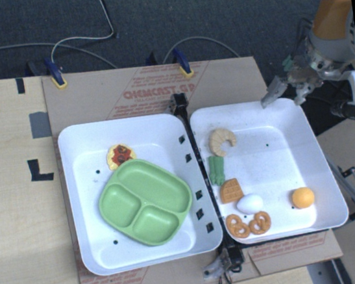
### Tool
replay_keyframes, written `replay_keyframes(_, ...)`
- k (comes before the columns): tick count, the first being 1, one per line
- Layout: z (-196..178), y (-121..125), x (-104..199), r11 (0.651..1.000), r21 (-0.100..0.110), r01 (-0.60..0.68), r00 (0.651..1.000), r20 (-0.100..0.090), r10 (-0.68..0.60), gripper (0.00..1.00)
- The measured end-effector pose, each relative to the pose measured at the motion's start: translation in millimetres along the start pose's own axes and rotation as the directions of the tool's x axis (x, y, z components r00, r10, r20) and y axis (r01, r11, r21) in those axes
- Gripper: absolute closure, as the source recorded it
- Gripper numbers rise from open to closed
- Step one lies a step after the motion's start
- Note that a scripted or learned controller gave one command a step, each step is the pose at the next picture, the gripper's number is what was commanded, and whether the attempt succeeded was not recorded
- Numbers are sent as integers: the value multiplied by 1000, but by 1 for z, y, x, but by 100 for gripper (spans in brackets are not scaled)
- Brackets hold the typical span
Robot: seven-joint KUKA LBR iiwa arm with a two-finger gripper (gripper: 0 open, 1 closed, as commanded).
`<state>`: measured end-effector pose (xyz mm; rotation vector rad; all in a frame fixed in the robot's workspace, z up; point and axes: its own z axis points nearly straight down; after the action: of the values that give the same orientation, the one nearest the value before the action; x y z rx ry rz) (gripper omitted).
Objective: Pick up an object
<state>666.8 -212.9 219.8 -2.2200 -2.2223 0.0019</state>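
- Tool (285, 90) hung over the right bin's (315, 145) far right corner, jaws apart, nothing between them.
- Candidates all lay in that bin: croissant (222, 141) at far left, green piece (217, 169), cracker (231, 190), egg (250, 203), pretzels (249, 224) down its left side, orange ball (303, 198) near right corner.
- Pick not started; approach, descent, grasp, lift all remained.

You have a light green divided plate (147, 203) in the white bin (79, 185) farthest from the grey gripper (286, 92). Nearer the gripper: a tan croissant (222, 141), white egg (250, 204), orange ball (303, 198) and brown pretzels (248, 224).
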Motion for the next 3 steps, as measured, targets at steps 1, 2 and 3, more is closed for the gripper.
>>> replay_keyframes(1,108,1,67,1000,2,2,1000,-2,-2,0)
replay_keyframes(2,128,6,117,1000,-13,0,1000,5,0,0)
replay_keyframes(3,128,6,116,1000,-13,0,1000,4,0,0)
